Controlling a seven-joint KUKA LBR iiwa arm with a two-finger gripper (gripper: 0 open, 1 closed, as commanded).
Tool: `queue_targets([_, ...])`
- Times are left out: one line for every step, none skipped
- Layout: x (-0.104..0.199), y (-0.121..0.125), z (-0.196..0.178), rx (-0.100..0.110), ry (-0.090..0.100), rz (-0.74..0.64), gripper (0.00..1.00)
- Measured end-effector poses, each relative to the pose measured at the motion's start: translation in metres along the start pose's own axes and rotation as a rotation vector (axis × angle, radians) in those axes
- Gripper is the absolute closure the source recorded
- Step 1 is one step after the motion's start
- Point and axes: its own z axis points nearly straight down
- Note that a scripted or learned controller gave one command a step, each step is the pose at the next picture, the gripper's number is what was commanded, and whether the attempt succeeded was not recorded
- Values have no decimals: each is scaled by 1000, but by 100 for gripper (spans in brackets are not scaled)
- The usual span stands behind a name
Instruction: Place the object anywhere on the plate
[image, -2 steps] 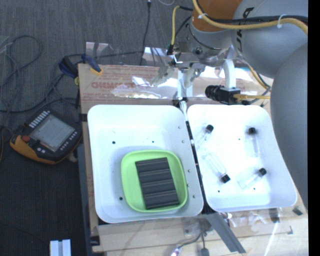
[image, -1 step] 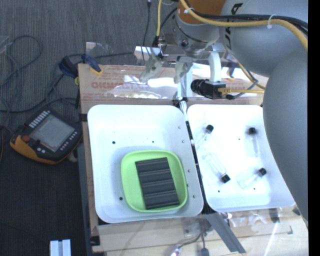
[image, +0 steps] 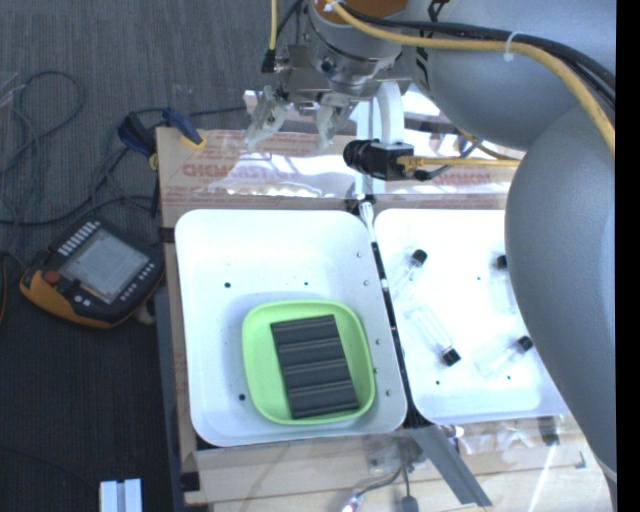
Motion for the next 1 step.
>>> queue_targets([-1, 0, 57, 2, -2, 53, 0])
